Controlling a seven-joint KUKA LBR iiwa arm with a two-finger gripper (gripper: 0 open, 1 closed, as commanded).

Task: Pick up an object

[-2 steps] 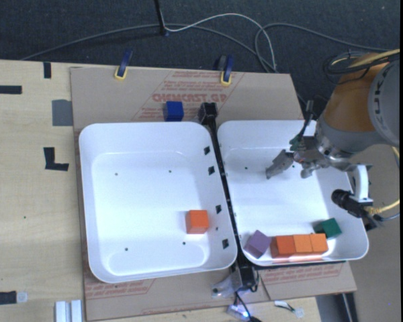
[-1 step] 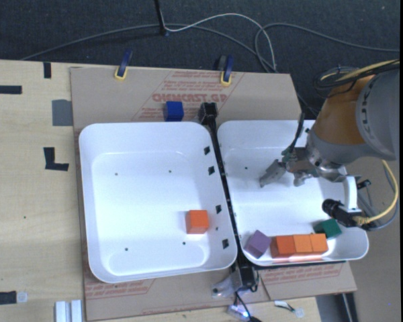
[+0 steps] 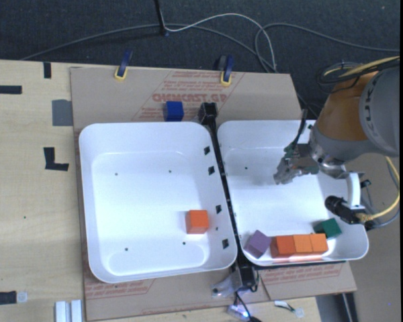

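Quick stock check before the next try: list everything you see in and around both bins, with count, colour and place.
Left bin: one, white, holding one orange cube near its front right.
Right bin: one, white.
Purple block: one, right bin's front edge.
Orange bar: one, beside the purple block.
Green block: one, right bin's front right corner.
Blue block: one, on the cardboard behind the left bin.
Clamps: two, blue and yellow, at the cardboard's back edge.
Arm: one, grey and orange; pincer over the right bin.

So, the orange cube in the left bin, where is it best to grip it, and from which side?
Probably from straight above, fingers closing on two opposite side faces of the orange cube. It sits alone on the flat floor of the left bin, away from the walls, so all sides look free.
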